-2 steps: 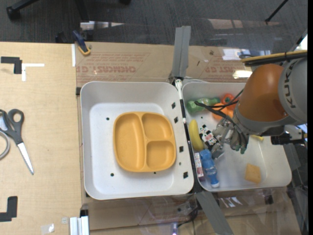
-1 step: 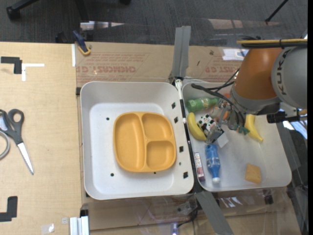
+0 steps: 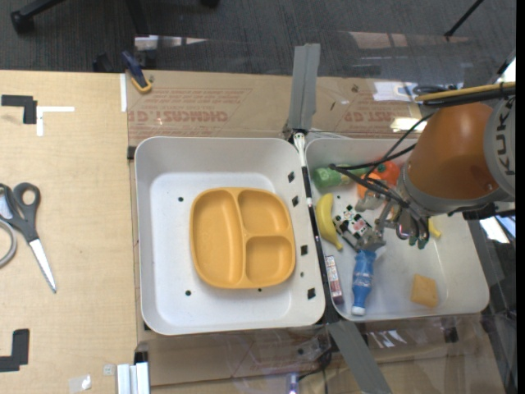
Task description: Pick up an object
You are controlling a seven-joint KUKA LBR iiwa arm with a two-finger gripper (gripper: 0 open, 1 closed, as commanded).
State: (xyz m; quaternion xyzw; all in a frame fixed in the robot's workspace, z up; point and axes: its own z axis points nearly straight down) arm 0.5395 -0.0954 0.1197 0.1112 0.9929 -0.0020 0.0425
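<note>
pincer (image 3: 371, 235) low in right bin (image 3: 459, 298), grip state unclear. banana (image 3: 328, 220) just left, blue bottle (image 3: 362, 279) near side. yellow divided plate (image 3: 243, 238) in left bin (image 3: 156, 245).

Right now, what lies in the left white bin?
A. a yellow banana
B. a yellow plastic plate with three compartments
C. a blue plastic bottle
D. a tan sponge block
B: the yellow plastic plate with three compartments sits in the middle of the left white bin, while the yellow banana, blue plastic bottle and tan sponge block lie in the right white bin.
</note>
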